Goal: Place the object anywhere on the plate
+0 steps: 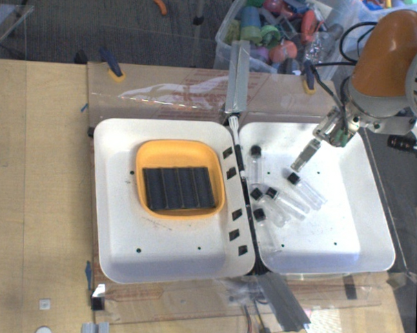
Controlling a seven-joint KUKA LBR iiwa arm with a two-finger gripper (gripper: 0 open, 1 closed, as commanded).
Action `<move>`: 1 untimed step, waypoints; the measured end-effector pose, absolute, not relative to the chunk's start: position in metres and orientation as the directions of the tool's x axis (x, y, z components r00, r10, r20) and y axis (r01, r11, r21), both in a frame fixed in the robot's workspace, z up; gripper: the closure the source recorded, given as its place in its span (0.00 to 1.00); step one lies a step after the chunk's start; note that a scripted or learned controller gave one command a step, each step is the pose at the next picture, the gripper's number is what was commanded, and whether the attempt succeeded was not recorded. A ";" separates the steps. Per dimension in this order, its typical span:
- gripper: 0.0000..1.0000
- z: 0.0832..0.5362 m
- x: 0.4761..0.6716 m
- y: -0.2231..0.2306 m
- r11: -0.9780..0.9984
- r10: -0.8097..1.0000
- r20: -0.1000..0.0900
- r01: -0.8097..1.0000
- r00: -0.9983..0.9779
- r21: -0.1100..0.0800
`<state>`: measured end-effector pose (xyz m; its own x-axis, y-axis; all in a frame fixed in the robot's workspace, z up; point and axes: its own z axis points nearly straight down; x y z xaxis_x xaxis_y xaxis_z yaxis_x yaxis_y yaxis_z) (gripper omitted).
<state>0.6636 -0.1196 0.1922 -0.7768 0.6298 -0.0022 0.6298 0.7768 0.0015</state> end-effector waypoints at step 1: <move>0.00 0.196 0.660 -0.167 0.756 0.654 -0.002 0.654 -0.756 0.002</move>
<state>0.6605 -0.1671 0.1965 -0.7564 0.6541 -0.0024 0.6541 0.7564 0.0018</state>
